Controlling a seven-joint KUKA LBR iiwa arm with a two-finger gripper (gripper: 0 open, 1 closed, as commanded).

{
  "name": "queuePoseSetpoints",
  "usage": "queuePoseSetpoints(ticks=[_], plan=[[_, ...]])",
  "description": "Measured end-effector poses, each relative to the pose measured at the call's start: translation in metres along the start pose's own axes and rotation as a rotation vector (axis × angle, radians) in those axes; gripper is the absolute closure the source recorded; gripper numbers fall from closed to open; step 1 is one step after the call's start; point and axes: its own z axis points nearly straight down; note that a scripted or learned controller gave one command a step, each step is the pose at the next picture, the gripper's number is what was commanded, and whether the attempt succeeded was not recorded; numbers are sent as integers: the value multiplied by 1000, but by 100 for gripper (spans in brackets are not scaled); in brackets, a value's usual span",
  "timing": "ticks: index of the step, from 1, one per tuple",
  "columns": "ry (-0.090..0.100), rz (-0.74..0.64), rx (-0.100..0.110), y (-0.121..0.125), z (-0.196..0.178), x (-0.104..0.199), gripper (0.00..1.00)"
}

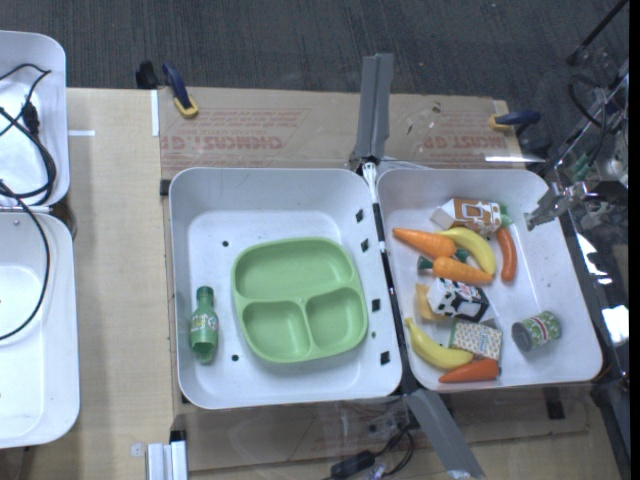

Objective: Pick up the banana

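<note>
Two yellow bananas lie in the right bin (pixel 575 268). One banana (pixel 478 248) rests in the upper middle of the pile, curved between two orange carrots (pixel 424 239) (pixel 462 270) and a red pepper (pixel 508 254). The other banana (pixel 434 346) lies near the bin's front left, partly tucked under a small printed box (pixel 477 340) and beside a third carrot (pixel 470 371).
The right bin also holds a cow-patterned carton (pixel 459 299), a small box (pixel 475 213) and a green can (pixel 537 331). In the left bin (pixel 190 228) sit a green divided plate (pixel 298 298) and a green bottle (pixel 204 323). Cables and metal fixtures (pixel 590 168) crowd the right edge.
</note>
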Motion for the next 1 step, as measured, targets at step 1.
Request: queuePoseSetpoints(ticks=[1], plan=[[0, 55, 0, 13, 141, 51, 0]])
